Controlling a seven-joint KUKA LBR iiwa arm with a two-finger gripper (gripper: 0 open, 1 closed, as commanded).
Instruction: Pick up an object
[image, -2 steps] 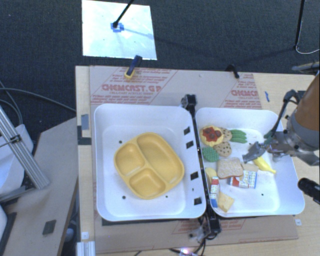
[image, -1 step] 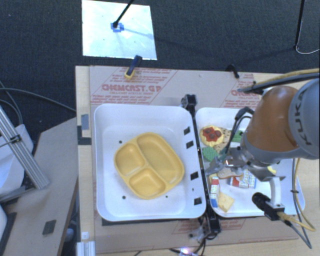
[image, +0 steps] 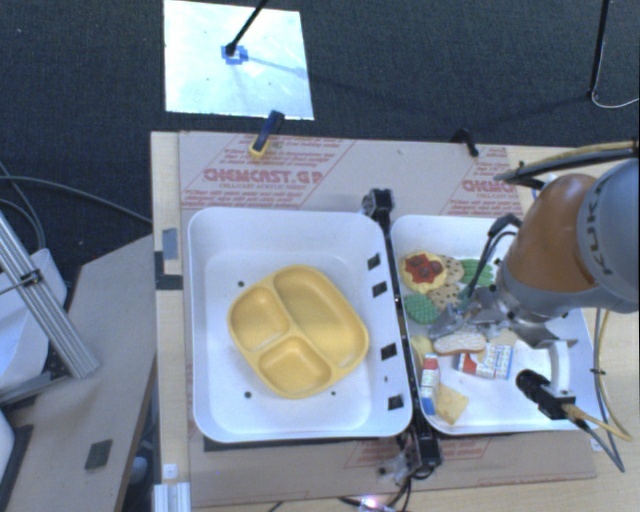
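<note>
We look down on a wooden table (image: 330, 170) standing on dark carpet, its top covered by a clear sheet printed with red lettering, and on it sit two shallow white bins side by side. The left white bin (image: 215, 400) holds a yellow plastic plate with three compartments (image: 297, 331), lying near the bin's middle and turned at a slant. The right white bin (image: 500, 415) carries a cluster of small toy foods along its left edge. Near its far left corner we see a round pizza piece with red topping (image: 425, 270), with a green knobbly piece (image: 474, 272) just beside it and a green round piece (image: 420, 307) just in front of it. Further toward the near edge lie a tan bread-like slice (image: 458, 341), a small white and red carton (image: 482, 363), a slim white, red and blue tube (image: 429, 383) against the left wall, and a pale yellow wedge (image: 451, 404) near the near left corner.

The grey arm with its orange band (image: 548, 240) reaches in over the right bin from the table's right edge. Its gripper (image: 462, 318) hangs low among the toy foods, close to the bread-like slice and the green round piece. We cannot tell how far it is open, nor whether it has hold of anything.
</note>
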